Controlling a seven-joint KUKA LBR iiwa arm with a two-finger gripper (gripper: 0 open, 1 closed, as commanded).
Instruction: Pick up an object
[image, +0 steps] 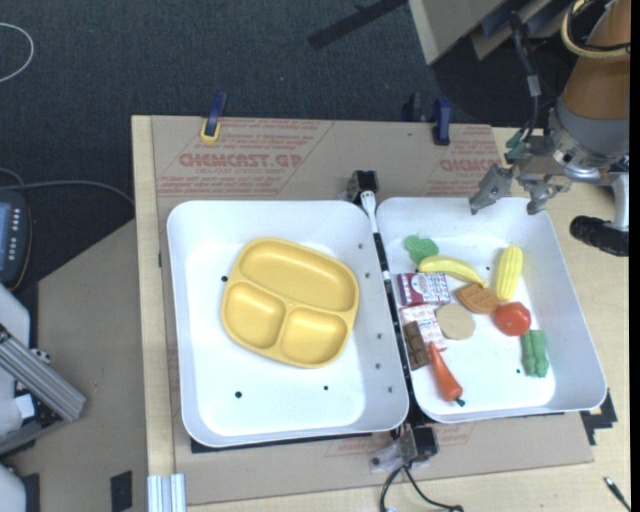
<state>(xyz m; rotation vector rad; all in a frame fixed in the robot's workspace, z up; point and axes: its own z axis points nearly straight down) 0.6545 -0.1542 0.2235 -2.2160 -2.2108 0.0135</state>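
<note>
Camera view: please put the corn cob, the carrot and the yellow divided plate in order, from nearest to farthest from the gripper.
Measured from the gripper, above the right bin's far edge:
1. Corn cob, in the right bin, just below the gripper in the picture.
2. Carrot, at the right bin's near left side.
3. Yellow divided plate, in the left bin.

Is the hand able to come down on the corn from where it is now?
Probably yes. The hand hangs open above the right bin's far edge, and the corn lies just below it in the view with its top uncovered. The banana and tomato lie close beside it.
</note>
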